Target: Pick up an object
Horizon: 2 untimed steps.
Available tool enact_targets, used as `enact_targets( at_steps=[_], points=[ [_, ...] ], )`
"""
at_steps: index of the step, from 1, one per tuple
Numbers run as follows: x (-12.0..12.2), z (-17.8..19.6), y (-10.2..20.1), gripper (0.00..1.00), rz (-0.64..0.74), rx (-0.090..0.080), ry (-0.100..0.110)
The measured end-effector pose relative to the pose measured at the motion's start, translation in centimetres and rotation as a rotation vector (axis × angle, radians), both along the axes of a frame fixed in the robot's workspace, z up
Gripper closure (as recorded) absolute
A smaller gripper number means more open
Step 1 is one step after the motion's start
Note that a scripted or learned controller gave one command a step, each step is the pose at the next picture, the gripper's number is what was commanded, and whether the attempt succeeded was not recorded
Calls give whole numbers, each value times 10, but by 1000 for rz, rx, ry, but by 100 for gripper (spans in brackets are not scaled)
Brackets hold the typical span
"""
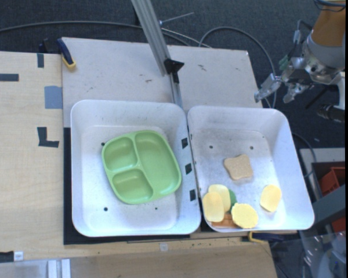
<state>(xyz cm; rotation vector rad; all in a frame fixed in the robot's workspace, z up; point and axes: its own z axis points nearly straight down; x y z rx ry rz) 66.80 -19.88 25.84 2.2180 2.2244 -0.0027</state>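
Bins are seen side by side on the bench: the left bin (pixel 81 155) and the right bin (pixel 290 155), their inner walls touching along the middle. A green divided plate (pixel 141 167) (three compartments, all bare) is seen lying flat in the left bin, turned at a slant to the bin's walls.

In the right bin, a tan slice of bread (pixel 239 167) is found near the centre of the floor, apart from the other pieces. Toward the near wall, a cluster of yellow pieces is gathered: a pale yellow piece (pixel 218 191) partly overlapped by an orange-yellow piece (pixel 213 207), with a small green piece (pixel 232 197) wedged behind them and mostly hidden, and a round yellow piece (pixel 244 215) just beside them. A further yellow slice (pixel 271 198) lies on its own nearer the right wall.

The gripper (pixel 281 88) is seen above and beyond the far right corner of the right bin, outside its rim and well apart from every object. Its fingers (pixel 267 89) are spread apart, and nothing is held between them. The arm's orange band (pixel 330 22) is seen at the upper right.

A grey metal post (pixel 153 30) slants across the bench board behind the bins, and a blue and yellow clamp (pixel 66 54) is seen at the board's far left corner.
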Motion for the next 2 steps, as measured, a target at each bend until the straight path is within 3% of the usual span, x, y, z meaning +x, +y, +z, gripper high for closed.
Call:
enact_targets(
  at_steps=[1, 2],
  points=[
    [0, 0, 0, 0, 0, 0, 0],
    [8, -52, 6, 0, 0, 1, 5]
  ],
)
